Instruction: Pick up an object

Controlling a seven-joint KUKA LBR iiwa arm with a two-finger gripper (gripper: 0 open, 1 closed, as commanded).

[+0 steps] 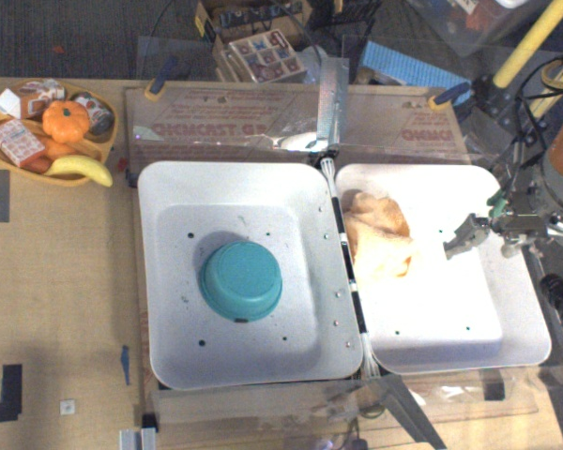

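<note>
my claw (462,237) hung over right bin (469,345), table's right side | its grip: couldn't tell | tan cloth (380,232) lay by that bin's left wall | teal bowl (242,280) mid left bin (169,204)

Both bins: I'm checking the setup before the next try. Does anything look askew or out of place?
Little stands out. The teal bowl lies upside down in the left bin, and the tan object sits crumpled against the right bin's left wall.

Reaching in from the right edge, mid-frame: gripper (462,238) extended leftward at a slight downward slant, wrist just behind it, nothing between fingers.
</note>
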